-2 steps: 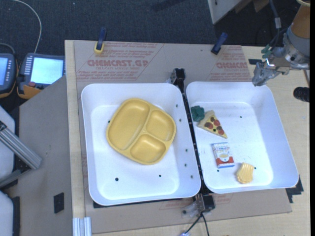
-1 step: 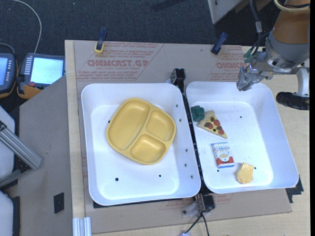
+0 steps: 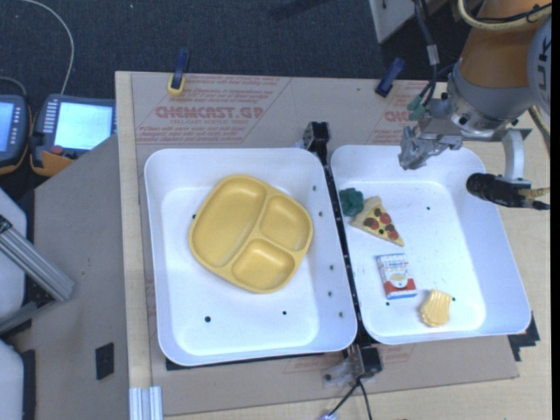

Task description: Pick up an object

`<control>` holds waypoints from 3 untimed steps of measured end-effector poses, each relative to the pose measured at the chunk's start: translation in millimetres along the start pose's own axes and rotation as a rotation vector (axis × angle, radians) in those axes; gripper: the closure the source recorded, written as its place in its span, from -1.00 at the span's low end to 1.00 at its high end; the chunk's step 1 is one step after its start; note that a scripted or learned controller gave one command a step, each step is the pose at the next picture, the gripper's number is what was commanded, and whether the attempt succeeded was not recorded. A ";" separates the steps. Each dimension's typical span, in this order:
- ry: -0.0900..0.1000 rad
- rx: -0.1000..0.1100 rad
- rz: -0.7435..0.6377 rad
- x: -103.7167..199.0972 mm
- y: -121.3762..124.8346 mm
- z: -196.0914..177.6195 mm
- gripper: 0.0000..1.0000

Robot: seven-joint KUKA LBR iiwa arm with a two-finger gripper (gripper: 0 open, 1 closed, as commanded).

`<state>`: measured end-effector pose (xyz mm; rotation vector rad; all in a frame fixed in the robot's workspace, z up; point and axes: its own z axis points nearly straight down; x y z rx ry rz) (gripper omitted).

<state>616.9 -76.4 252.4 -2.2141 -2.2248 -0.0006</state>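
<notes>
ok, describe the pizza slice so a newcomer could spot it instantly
Start at the right-hand white bin, the one under the arm's hand. Near its left wall, toward the far end, lies a small toy pizza slice, right beside a dark green object. It is the only triangular piece: tan with red dots, unlike the boxy red-and-white carton and the yellow lump nearer the camera.

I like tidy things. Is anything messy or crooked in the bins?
A little. The yellow plate sits turned at an angle in the left bin. The pizza slice lies touching the green toy. Nothing looks spilled or broken.
</notes>
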 end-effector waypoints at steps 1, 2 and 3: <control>0.000 0.003 0.001 43.9 -31.1 6.5 1.00; 0.000 0.002 0.001 82.8 -52.1 11.2 1.00; 0.000 0.001 -0.001 128.4 -65.7 8.1 1.00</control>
